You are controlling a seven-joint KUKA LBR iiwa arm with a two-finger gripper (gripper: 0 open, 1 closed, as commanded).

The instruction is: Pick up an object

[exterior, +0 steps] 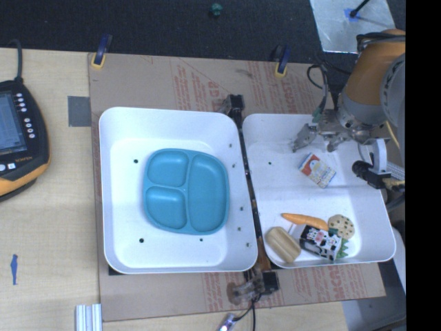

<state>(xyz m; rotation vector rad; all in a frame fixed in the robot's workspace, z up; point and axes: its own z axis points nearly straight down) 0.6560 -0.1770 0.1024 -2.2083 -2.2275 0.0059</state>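
Observation:
My gripper (318, 141) hangs over the far part of the right bin (275, 185), its fingers spread open with nothing between them. Just below it lies a small white carton with red and blue print (317, 170). Along the bin's near edge lie an orange carrot (304, 220), a round cookie (340, 226), a tan bread roll (282, 245) and a black-and-white cow-print carton (321, 243).
The left bin (124, 143) holds a blue three-section plate (186, 190). A black and orange teach pendant (17, 136) sits on the bench at the far left. Clamps (101, 50) hold the cardboard sheet under the bins.

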